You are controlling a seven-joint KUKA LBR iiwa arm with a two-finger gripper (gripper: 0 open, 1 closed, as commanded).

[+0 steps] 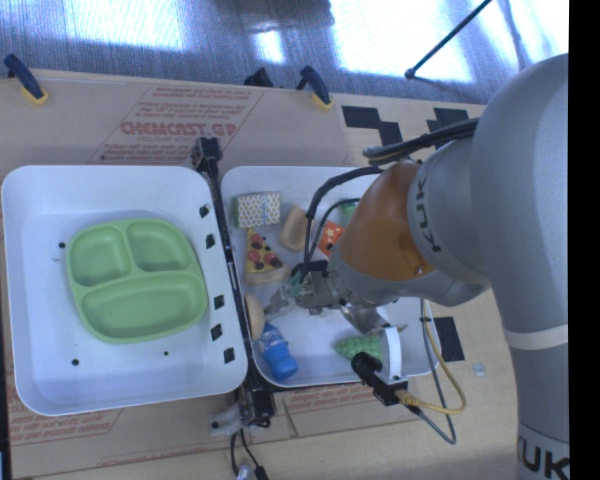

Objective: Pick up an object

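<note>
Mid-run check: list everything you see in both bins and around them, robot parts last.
Divided plate: one, light green, in the left bin.
Patterned block: one, green and white, far end of the right bin.
Pizza slice toy: one, yellow with dark spots, right bin near the divider.
Tan piece: one, beside the patterned block.
Orange item: one, partly hidden by the arm.
Blue item: one, near corner of the right bin.
Green leafy item: one, near edge of the right bin.
Clamps: blue and yellow, bench's far edge.
Arm: grey, orange band, over the right bin.
Gripper: low among the toys.

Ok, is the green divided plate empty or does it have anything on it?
Empty. The green plate lies flat in the left bin, all three compartments bare.
</note>
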